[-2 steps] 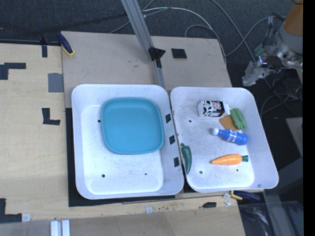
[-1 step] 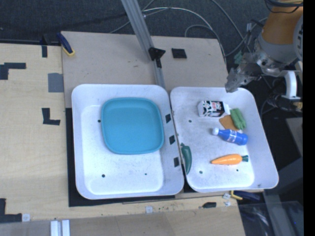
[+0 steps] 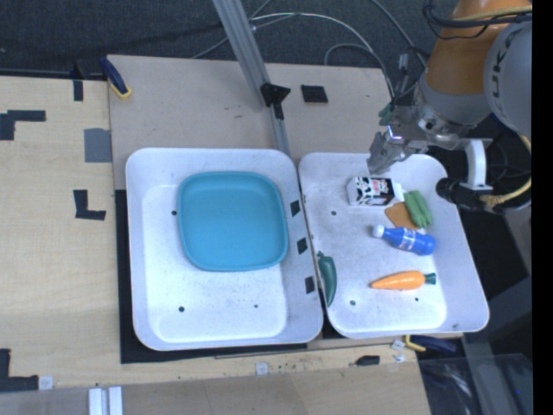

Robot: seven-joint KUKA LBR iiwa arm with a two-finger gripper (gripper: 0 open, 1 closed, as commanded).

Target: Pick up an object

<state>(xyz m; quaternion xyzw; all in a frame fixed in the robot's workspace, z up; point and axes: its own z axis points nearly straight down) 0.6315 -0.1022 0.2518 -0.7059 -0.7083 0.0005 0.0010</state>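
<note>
The grey arm with its orange band [image 3: 471, 37] enters from the right and reaches over the far edge of the right shallow white bin [image 3: 458, 305]. Its claw [image 3: 381, 157] hangs over the far part of that bin, just above and beside a small black-and-white printed carton [image 3: 370, 190]. Whether the claw touches the carton cannot be told, and its state cannot be told at this angle either; nothing is seen between its tips.

Contents of the right bin: the carton lies near the far wall. Just to its right, a flat orange-brown piece [image 3: 398, 215] and a green ridged vegetable-shaped toy [image 3: 419, 208] lie against each other. Nearer the camera, a blue plastic bottle with a white cap [image 3: 404, 239] lies on its side, cap to the left. Nearer still, an orange toy carrot with a green stem end [image 3: 401, 280] lies on its side, stem to the right. A dark green pepper-shaped toy [image 3: 327, 277] rests at the bin's left rim, beside the divide between the bins.

The left shallow white bin [image 3: 155, 318] holds a square light-blue plastic plate [image 3: 232, 220], lying flat toward the far side.

Both bins sit side by side on the tan desk [image 3: 52, 258], which carries black tape marks.
</note>
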